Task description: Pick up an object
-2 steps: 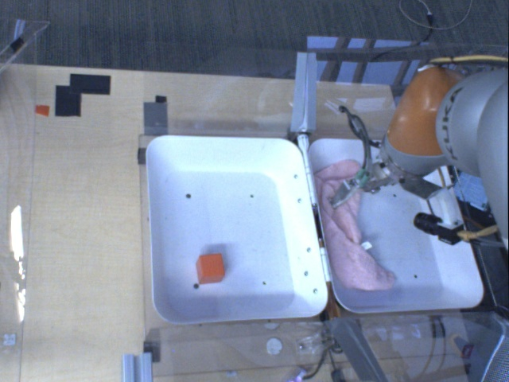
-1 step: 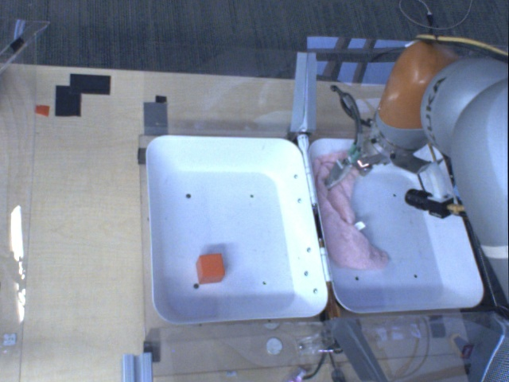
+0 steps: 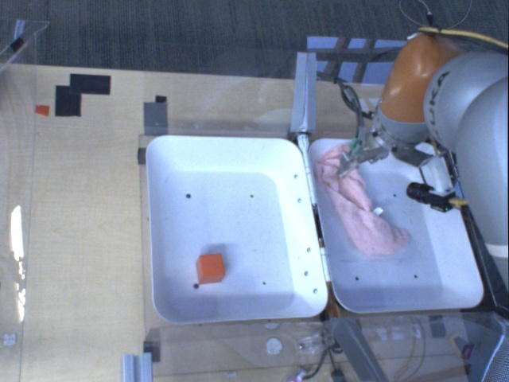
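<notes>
While the gripper (image 3: 351, 164) touches the pink cloth (image 3: 358, 205) in the right bin (image 3: 445, 293), its grasp state stays unclear.

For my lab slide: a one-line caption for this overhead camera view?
Gripper over the pink cloth in the right bin; orange cube in the left bin.

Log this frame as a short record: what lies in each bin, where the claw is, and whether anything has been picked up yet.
left bin: one orange cube, near the front left
right bin: one pink cloth, crumpled, running from the back left corner toward the middle
claw: over the back left of the right bin, its tip at the upper end of the pink cloth
grasp: cannot tell; contact with the cloth is unclear
orange cube: untouched, far from the claw
</notes>
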Tool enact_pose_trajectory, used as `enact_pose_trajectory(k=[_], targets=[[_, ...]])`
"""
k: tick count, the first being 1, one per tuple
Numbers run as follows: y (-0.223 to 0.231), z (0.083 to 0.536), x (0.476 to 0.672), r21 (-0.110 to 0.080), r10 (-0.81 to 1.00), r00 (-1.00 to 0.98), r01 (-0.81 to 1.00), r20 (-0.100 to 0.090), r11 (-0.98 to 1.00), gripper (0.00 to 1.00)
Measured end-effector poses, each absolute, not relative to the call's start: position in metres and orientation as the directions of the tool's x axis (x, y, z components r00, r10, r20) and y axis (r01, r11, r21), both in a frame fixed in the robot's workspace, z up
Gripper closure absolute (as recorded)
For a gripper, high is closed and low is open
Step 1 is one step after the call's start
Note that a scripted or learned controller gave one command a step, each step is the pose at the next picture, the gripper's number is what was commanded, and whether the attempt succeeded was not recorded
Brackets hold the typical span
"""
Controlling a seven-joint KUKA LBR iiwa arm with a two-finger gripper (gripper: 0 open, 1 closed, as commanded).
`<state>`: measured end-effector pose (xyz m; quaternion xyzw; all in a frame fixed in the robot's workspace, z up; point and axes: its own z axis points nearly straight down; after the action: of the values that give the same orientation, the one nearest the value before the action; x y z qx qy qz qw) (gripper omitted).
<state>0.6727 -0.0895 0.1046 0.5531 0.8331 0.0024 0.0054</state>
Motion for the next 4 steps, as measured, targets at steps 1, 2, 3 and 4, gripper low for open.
enact_pose_trajectory(k=[1,2,3,4], targets=[[-0.089,0.102,0.670,-0.002,0.922,-0.388,0.922,0.002,0.388,0.00],[-0.114,0.092,0.627,0.015,0.897,-0.441,0.897,-0.009,0.441,0.00],[-0.129,0.093,0.576,0.018,0.930,-0.368,0.929,-0.010,0.368,0.00],[-0.122,0.093,0.566,0.022,0.900,-0.435,0.900,-0.015,0.435,0.00]])
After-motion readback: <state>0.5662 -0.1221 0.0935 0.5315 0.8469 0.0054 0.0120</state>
